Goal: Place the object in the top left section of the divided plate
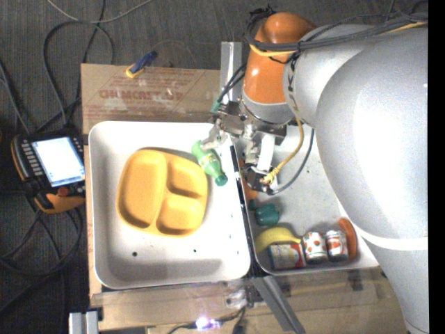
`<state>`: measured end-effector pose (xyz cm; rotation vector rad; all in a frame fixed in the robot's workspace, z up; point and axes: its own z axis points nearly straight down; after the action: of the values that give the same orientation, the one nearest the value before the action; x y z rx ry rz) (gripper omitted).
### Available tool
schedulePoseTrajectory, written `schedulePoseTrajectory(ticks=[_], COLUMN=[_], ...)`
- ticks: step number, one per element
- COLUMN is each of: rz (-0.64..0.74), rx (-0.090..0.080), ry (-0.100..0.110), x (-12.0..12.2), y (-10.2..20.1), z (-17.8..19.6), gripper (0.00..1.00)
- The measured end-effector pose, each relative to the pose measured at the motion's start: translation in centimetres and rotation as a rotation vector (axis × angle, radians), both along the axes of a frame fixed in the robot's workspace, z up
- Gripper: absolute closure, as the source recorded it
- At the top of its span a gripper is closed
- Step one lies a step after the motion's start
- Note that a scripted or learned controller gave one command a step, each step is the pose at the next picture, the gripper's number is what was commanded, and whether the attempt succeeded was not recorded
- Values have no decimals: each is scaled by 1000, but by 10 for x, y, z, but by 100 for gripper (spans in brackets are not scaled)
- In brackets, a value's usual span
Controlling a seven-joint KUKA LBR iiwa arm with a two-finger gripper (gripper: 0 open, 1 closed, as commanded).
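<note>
Claw [217, 143] gripping green bottle [211, 162] over left bin [104, 256]; yellow divided plate [164, 191] inside; cardboard [149, 92] behind, dark carpet [42, 54] with cables.

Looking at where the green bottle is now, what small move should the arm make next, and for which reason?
Probably a short shift toward the view's left. The green bottle sits below the gripper, over the right rim of the yellow divided plate, not yet above a section. Whether the gripper truly holds it is unclear, so the move should be slow.
</note>
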<state>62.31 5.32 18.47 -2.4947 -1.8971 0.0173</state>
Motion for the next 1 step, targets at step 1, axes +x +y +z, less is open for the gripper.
schedulePoseTrajectory(ticks=[1], rz=[0], rx=[0], ry=[0], x=[0], y=[0], z=[0], gripper=[0])
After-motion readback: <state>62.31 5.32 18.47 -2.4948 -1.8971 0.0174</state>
